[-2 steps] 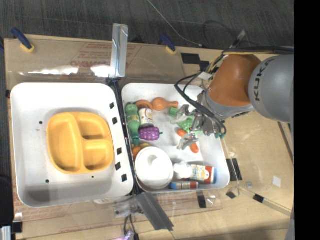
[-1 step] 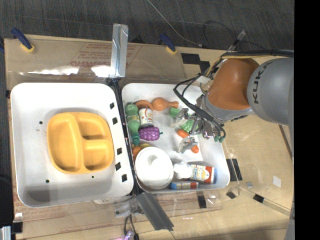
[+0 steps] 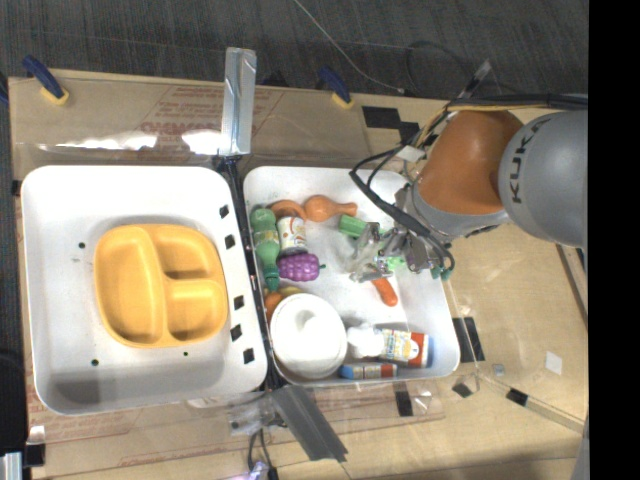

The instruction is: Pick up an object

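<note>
Objects lay crowded in the right bin (image 3: pixel 440 303): purple grapes (image 3: pixel 299 265), a white bowl (image 3: pixel 308 334), an orange carrot (image 3: pixel 386 290) and small bottles. My pincer (image 3: pixel 378 256) hung low over the bin's middle, beside the carrot; whether it was clenched or released I could not tell. A yellow tray (image 3: pixel 160 284) sat in the left bin (image 3: pixel 45 268)

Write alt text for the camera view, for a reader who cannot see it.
A grey KUKA arm reaches from the right, its end effector low over the right bin, which is crowded with toy food, including purple grapes, an orange carrot, bottles and a white bowl. The left bin holds a yellow divided tray.
</note>
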`<action>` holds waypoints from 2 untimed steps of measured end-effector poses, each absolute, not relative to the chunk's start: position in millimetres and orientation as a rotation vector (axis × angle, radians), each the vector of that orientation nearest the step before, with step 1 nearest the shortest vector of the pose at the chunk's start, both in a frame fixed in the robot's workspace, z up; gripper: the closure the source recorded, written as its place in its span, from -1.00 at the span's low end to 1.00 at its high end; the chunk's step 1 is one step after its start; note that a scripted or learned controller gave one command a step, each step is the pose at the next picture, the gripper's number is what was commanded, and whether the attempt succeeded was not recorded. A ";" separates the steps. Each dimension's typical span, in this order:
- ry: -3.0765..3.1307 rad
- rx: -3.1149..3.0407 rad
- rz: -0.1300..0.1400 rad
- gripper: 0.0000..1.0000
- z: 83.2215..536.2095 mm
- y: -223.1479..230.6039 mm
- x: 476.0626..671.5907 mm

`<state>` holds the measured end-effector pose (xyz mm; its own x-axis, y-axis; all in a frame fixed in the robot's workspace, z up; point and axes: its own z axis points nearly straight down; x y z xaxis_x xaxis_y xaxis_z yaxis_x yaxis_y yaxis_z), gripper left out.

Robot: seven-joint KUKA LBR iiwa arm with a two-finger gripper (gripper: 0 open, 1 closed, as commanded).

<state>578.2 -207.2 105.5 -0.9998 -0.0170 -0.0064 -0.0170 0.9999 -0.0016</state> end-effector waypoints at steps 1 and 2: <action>3.136 -0.027 -0.002 -1.00 105.2 -207.2 578.0; 3.129 -0.172 -0.004 -1.00 93.9 -208.4 583.8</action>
